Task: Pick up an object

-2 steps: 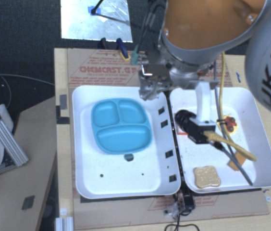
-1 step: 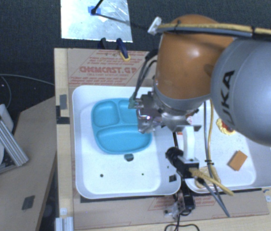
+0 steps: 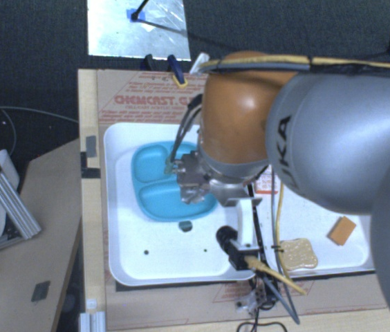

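1. The gripper (image 3: 189,185) hangs over the blue dish (image 3: 155,182) in the left bin (image 3: 122,254); its grip cannot be told.
2. The right bin (image 3: 319,272) holds a tan sponge (image 3: 299,254) and an orange block (image 3: 341,230) near its front edge.
3. The arm (image 3: 305,137) hides both bins' middles.

So the left bin (image 3: 122,254) had a blue plastic dish (image 3: 155,182) in it, kind of a rounded, divided tray shape with a ridge across the middle, lying flat toward the upper part of the bin and partly covered on its right side. Just below it sat a tiny dark bit (image 3: 185,225), too small to make out. Over in the right bin (image 3: 357,258) there was a tan, toast-looking piece (image 3: 299,254) near the front edge, and a small orange block (image 3: 341,230) tilted up and to its right, apart from it.
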Controlling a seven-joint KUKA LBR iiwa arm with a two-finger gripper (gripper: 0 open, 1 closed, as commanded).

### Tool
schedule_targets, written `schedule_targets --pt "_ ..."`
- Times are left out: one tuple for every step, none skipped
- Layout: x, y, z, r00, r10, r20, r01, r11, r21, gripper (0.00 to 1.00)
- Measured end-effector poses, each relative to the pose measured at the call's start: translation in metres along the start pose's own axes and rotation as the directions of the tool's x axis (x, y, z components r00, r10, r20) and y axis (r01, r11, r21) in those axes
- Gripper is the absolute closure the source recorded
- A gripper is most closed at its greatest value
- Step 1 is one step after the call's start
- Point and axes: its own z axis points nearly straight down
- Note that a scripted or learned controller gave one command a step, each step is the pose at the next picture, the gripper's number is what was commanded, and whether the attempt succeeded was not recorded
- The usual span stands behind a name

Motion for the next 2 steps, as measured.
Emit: schedule_targets --pt "-0.001 0.001 -0.014 1.000 -0.001 -0.002 0.001 1.000 -0.005 1.00" --pt "0.013 0.083 0.124 1.000 0.003 -0.001 -0.003 1.000 -0.007 1.00"
